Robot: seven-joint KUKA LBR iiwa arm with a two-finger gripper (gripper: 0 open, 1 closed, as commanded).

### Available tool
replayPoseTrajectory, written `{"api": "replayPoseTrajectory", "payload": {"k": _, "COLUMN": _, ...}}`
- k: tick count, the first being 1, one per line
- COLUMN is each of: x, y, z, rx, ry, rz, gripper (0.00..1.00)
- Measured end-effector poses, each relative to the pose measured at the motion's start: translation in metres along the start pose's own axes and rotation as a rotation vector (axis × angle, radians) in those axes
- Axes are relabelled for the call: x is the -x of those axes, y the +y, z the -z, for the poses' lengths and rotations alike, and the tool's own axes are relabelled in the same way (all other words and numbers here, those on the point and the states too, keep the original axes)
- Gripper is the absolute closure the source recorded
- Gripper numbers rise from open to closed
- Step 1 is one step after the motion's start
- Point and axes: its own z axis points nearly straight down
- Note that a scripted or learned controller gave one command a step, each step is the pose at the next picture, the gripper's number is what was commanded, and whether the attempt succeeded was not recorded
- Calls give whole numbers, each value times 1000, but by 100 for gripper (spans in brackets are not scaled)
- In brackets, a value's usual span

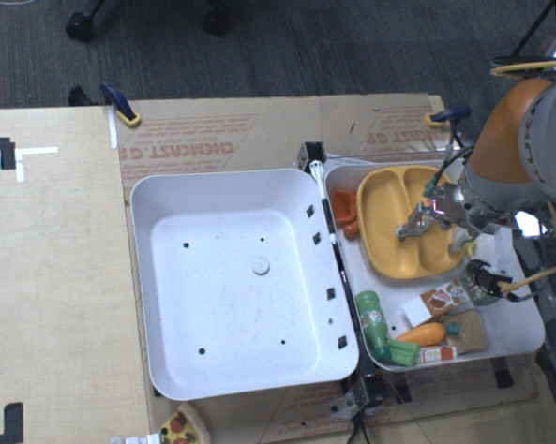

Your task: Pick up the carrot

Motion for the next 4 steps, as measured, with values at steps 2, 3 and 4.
{"api": "replayPoseTrajectory", "payload": {"k": 2, "x": -47, "y": -38, "z": -5, "rx": 2, "ry": -23, "rz": -157, "gripper": 0}}
{"api": "replayPoseTrajectory", "payload": {"k": 3, "x": -4, "y": -25, "z": 0, "rx": 1, "ry": 6, "rz": -296, "gripper": 0}}
{"api": "replayPoseTrajectory", "payload": {"k": 4, "x": -1, "y": -10, "z": 1, "rx": -14, "ry": 27, "rz": -398, "gripper": 0}}
